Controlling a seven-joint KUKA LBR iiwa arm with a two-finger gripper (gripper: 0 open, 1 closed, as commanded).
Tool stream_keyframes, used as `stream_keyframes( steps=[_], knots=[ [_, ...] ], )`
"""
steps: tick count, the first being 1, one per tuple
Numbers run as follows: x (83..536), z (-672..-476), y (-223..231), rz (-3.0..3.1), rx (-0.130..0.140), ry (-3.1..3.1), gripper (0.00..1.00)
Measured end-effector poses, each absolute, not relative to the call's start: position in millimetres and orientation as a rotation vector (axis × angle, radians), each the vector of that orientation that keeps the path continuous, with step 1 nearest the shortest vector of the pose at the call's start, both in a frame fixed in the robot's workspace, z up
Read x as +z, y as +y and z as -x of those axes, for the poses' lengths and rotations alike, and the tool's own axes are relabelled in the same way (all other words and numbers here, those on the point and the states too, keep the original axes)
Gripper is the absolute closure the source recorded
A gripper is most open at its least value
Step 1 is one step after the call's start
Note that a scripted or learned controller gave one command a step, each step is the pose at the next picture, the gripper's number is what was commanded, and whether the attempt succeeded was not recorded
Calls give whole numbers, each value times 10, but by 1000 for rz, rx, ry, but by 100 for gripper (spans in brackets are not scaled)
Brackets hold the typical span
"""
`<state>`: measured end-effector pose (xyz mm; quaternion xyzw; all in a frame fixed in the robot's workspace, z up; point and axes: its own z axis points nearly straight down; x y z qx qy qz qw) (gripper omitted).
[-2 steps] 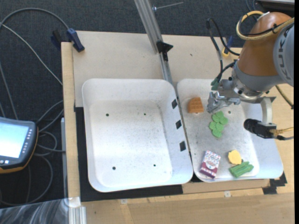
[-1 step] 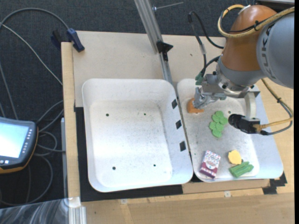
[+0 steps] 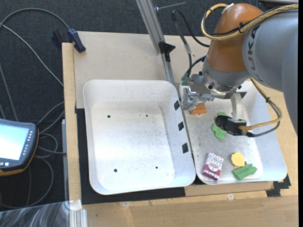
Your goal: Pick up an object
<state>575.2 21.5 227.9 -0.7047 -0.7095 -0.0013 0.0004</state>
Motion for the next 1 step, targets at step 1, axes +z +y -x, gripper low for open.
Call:
stream_keyframes(
  steps=[1],
  knots=[
    [2398,-5748,793,2212,-6,-2230,100]
  ],
)
